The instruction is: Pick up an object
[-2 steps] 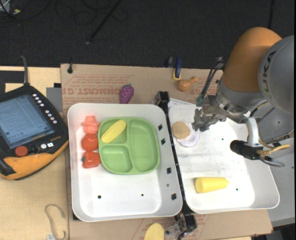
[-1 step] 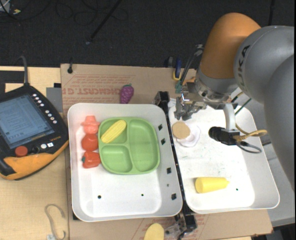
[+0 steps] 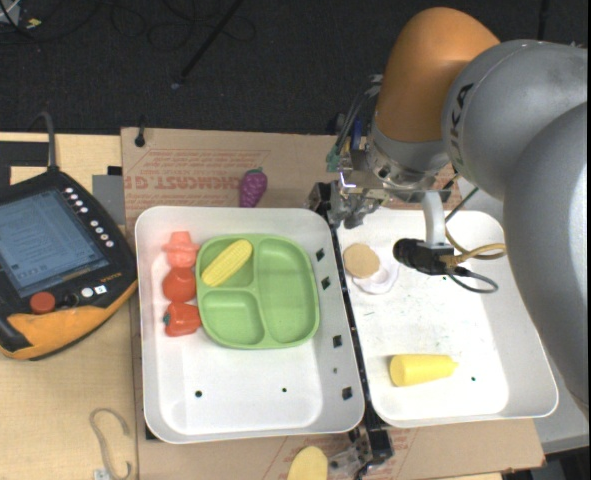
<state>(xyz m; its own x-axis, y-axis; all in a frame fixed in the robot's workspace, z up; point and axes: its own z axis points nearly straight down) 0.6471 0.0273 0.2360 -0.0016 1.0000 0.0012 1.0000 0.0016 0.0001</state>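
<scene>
On the surface at far left sits a teach pendant. The left bin holds a green divided plate with a corn cob in one compartment — red and pink toys beside it. The gripper hovers at the right bin's back-left corner; I cannot tell its state. Nearest object: a tan round piece, just toward the camera. A yellow wedge lies farther, long axis left-right.

Hand above right bin
</scene>
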